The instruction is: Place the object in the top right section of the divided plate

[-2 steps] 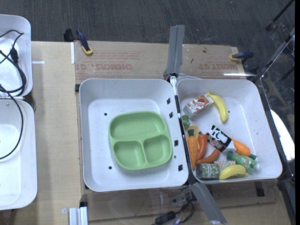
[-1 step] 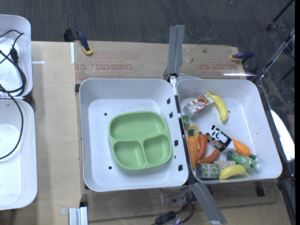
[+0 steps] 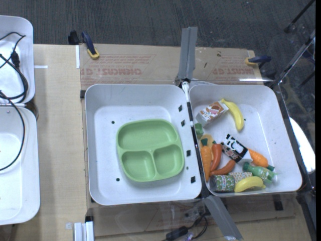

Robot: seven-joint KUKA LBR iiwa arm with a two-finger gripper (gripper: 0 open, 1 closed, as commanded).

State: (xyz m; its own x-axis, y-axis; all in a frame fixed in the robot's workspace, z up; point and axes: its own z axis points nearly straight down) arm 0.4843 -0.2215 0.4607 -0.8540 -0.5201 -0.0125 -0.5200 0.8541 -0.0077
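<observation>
2 bins: divided plate left, perhaps toy food right.

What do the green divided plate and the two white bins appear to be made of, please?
Divided plate: probably moulded plastic, matte light green, judging by its even colour and soft rounded ridges. Left bin and right bin: probably thin plastic, smooth and faintly glossy, with rounded corners and soft highlights.

the divided plate looks like smooth matt green plastic. both white bins have a smooth, faintly glossy plastic look. the bench at 12 o'clock looks like pale wood or board, matt. the banana at 3 o'clock looks like shiny plastic.
</observation>
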